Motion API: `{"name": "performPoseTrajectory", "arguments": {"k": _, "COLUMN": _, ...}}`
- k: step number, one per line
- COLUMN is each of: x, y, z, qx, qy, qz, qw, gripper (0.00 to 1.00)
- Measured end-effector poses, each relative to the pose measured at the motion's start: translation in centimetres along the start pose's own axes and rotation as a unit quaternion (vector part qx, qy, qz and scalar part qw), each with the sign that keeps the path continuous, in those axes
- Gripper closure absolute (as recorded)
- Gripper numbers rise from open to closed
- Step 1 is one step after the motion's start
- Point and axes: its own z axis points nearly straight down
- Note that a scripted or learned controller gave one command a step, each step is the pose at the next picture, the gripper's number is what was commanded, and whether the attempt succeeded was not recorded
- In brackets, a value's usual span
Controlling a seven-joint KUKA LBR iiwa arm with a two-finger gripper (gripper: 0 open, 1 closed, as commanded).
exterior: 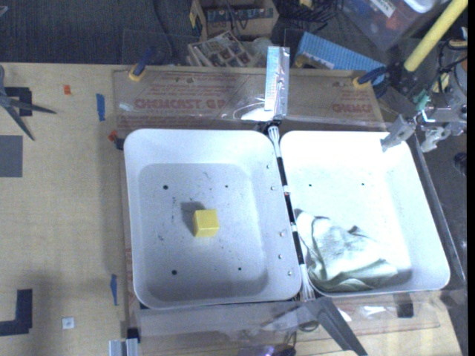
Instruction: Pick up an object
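Observation:
A small yellow cube (206, 222) lies on the floor of the left bin (148, 162), a little left of its middle. A crumpled white and pale green cloth (345, 258) is heaped in the near left corner of the right bin (371, 162). My gripper (419, 127) shows as grey metal parts above the far right corner of the right bin. It is well away from both the cloth and the cube, and I see nothing held in it.
A raised divider (286, 199) separates the two bins. Clear plastic panels (223, 99) stand behind them, with blue clamps on top. A yellow pole (438, 24) and cables crowd the far right. Bare wooden benchtop (59, 199) lies to the left.

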Motion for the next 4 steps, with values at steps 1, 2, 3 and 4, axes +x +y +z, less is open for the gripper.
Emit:
{"name": "performPoseTrajectory", "arguments": {"k": 1, "x": -3.4, "y": 1.6, "z": 17.8, "qx": 0.002, "qy": 0.004, "qz": 0.011, "qw": 0.9999, "gripper": 0.00}}
{"name": "performPoseTrajectory", "arguments": {"k": 2, "x": -3.6, "y": 1.7, "z": 16.5, "qx": -0.001, "qy": 0.001, "qz": 0.011, "qw": 0.9999, "gripper": 1.00}}
{"name": "performPoseTrajectory", "arguments": {"k": 3, "x": -2.7, "y": 6.5, "z": 9.1, "qx": -0.001, "qy": -0.001, "qz": 0.117, "qw": 0.9931, "gripper": 1.00}}
{"name": "performPoseTrajectory", "arguments": {"k": 4, "x": -1.2, "y": 6.5, "z": 7.4, "qx": -0.002, "qy": -0.001, "qz": 0.243, "qw": 0.9699, "gripper": 1.00}}
